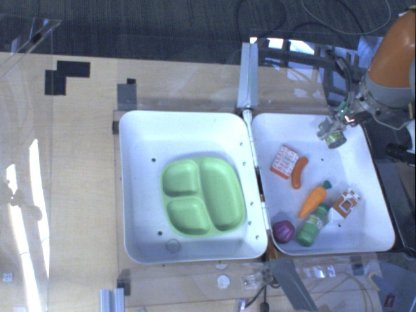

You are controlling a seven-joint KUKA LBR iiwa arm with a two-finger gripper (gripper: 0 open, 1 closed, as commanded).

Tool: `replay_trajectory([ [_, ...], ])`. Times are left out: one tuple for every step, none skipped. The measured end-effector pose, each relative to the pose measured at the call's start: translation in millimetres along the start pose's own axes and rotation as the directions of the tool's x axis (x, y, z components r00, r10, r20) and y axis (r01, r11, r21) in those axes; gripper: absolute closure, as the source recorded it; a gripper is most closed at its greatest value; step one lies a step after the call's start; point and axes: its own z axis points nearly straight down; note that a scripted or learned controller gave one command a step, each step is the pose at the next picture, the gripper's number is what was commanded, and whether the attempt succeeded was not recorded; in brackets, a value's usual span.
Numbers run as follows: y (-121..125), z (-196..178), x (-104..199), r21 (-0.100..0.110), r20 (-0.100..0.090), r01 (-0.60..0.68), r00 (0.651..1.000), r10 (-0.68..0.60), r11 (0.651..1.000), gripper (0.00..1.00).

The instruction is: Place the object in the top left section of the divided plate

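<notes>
No text, number or brand is legible. The small carton [285, 161], below-left of the fingers [333, 135], carries red-and-white print too blurred to read; the patterned box [346, 203], farther below them, likewise.

bins: 2 [140, 174] [370, 168]
divided plate: 1 [203, 195]
right-bin objs: 6
carrot: 1 [312, 200]
sausage: 1 [298, 172]
bottle: 1 [311, 227]

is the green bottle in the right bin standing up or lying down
Lying down. The green bottle rests on its side on the right bin floor, beside the carrot.
</notes>
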Motion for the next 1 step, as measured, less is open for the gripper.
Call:
replay_trajectory([
  [10.8,-61.9,95.5,-0.001,-0.001,0.045,0.999,-0.045,0.999,1.0],
])
